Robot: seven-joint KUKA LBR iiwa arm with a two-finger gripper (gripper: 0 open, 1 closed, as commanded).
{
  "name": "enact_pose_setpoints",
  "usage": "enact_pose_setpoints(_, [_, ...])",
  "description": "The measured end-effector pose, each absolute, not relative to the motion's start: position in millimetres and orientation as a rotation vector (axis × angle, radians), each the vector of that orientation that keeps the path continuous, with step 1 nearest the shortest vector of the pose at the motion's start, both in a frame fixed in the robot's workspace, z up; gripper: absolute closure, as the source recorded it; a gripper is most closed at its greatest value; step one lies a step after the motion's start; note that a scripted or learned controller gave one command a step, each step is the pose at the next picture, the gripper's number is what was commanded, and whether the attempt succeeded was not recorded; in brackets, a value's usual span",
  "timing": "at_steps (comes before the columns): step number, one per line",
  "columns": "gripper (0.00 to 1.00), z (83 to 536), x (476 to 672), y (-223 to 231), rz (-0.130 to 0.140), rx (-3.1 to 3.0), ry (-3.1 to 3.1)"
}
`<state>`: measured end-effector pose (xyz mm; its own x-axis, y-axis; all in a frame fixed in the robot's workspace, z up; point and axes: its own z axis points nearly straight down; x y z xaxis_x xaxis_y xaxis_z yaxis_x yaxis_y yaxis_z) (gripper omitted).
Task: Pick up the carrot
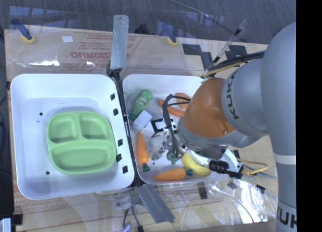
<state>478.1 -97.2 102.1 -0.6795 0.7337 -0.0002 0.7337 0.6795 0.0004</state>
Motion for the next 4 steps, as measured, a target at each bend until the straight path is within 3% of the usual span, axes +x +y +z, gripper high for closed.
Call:
enact_pose_setpoints(2, [1.00,121,479.8,-96,0.002,1.236,2.889])
enact_pose_setpoints(3, [1.00,91,476.0,-95,0.001,0.904,3.014])
enact_pose_setpoints(4, [1.00,92,476.5,-108,0.000,0.959,2.993])
